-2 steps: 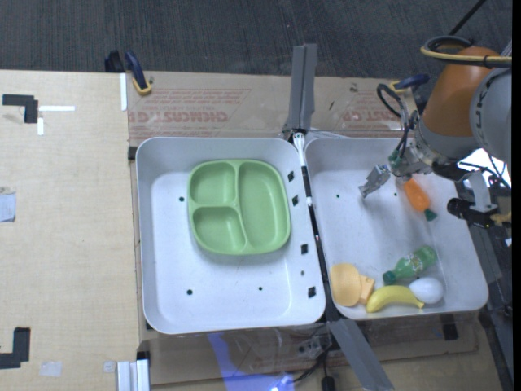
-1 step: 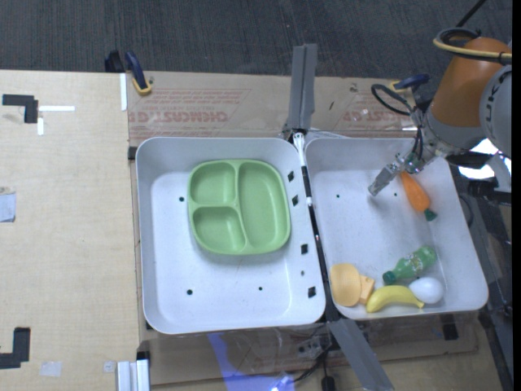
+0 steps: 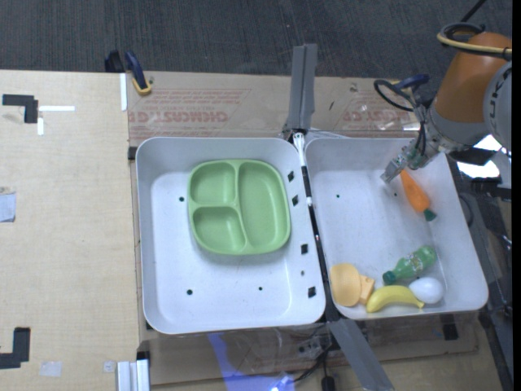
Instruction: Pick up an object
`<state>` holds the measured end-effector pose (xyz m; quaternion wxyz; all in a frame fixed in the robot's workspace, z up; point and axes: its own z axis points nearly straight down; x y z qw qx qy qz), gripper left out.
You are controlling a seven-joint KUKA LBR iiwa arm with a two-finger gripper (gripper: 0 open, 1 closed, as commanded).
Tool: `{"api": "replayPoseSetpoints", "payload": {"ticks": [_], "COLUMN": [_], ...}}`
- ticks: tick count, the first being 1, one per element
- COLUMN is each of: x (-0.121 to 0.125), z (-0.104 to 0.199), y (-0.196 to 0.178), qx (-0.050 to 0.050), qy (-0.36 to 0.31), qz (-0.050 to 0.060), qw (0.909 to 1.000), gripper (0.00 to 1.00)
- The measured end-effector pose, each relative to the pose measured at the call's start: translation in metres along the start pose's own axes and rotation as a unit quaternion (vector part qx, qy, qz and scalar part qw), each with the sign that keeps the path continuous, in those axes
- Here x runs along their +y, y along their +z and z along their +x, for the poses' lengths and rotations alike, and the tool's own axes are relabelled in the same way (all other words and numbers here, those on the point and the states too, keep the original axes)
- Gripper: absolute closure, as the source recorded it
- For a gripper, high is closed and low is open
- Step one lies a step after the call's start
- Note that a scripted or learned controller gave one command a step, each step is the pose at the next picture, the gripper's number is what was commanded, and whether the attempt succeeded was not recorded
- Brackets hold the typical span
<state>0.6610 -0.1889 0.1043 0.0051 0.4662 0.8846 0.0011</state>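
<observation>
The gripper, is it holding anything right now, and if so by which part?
Cannot be told: the gripper sits at the upper end of the orange carrot, but the fingers are unclear.

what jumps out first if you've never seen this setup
A green divided plate sits in the left bin. In the right bin, the hand hovers beside an orange carrot, while a banana, white egg and green bottle cluster in its near corner.

Red print on the cardboard sheet [image 3: 212, 104] behind the bins, upside down and mirrored, not legible, well left of the gripper [image 3: 396, 169], no other readable markings.
</observation>
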Motion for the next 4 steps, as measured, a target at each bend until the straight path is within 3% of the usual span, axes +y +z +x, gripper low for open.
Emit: {"api": "replayPoseSetpoints", "payload": {"ticks": [1,2,3,4], "x": [-0.045,-0.034,-0.031,0.041], "z": [-0.004,0.052,0.029,0.061], "y": [0.002,-0.073,-0.085,-0.134], "qx": [0.003,0.003,0.002,0.002], "qy": [-0.062,-0.025,0.084,0.153], "qz": [0.002,0.003,0.003,0.004], "qw": [0.9981,0.9997,0.9965,0.9882], "gripper": [1.00,1.00,1.00,1.00]}}
